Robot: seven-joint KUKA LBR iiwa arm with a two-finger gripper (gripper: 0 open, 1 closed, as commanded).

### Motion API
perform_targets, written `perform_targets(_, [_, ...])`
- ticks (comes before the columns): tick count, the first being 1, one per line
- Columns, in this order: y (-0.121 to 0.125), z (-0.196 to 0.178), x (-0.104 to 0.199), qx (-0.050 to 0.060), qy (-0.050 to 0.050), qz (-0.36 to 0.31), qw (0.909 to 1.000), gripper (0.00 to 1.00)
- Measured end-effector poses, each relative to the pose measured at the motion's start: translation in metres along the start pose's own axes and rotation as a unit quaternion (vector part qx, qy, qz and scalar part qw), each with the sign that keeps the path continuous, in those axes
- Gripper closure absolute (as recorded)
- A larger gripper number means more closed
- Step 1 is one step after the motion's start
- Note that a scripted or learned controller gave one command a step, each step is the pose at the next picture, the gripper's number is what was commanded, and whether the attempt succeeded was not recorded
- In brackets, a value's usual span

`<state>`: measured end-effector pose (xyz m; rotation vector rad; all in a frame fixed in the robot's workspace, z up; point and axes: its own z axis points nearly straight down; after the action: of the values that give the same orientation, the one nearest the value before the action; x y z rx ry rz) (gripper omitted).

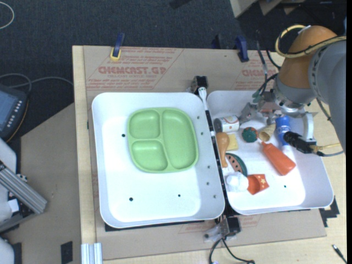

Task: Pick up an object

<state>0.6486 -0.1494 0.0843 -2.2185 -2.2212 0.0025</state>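
Observation:
The right bin (308,188) holds several small toys: an orange carrot-like piece (278,158), a blue object (283,126), a green ball (250,135), a white and red block (230,124), a watermelon slice (236,163) and a red piece with a yellow mark (257,183). My gripper (263,110) hangs low over the far part of this bin, just behind the green ball and beside the blue object. The grey arm with its orange band (302,54) comes in from the upper right. Nothing is seen held.
The left bin (110,191) bears a green divided plate (163,139). A brown spoon-like toy (221,142) and a white lump (236,181) lie along the right bin's left wall. Cables trail from the wrist over the bin's right rim.

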Motion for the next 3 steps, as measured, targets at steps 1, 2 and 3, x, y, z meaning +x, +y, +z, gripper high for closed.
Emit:
perform_targets(1, [0.001,-0.012,0.0,-0.002,0.0,0.0,1.0,1.0])
perform_targets(2, [-0.002,-0.065,0.009,-0.005,-0.001,0.0,1.0,1.0])
perform_targets(3, [-0.001,-0.13,0.011,-0.006,-0.001,0.0,1.0,1.0])
